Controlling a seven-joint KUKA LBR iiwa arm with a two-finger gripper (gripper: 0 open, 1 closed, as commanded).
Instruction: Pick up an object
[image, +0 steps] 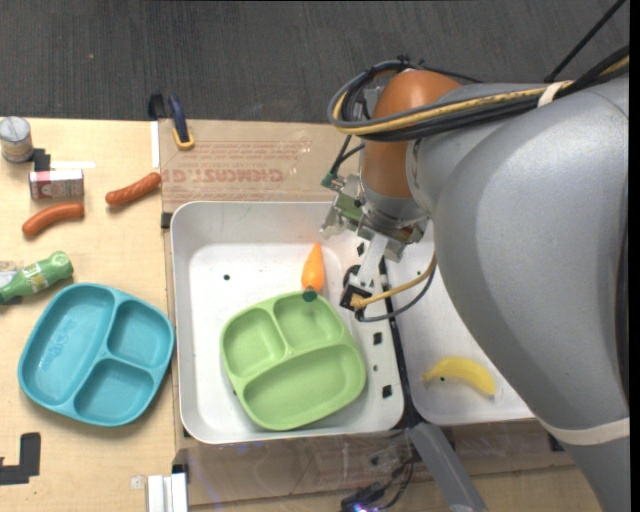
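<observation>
An orange toy carrot (313, 267) with a green tip lies in the left white bin (200, 250), just above a green divided plate (292, 362) that fills the bin's lower middle. My gripper (342, 224) hangs over the bin's upper right corner, a little up and to the right of the carrot, and nothing is seen held in it. A yellow banana (461, 375) lies in the right bin (500, 405), partly under the arm. The grey arm hides most of the right bin.
Left of the bins on the wooden bench lie a teal divided plate (95, 352), two sausages (132, 189) (52, 217), a green bottle (36, 275), a small carton (55, 183) and a can (14, 138). A blue clamp (178, 120) sits at the back.
</observation>
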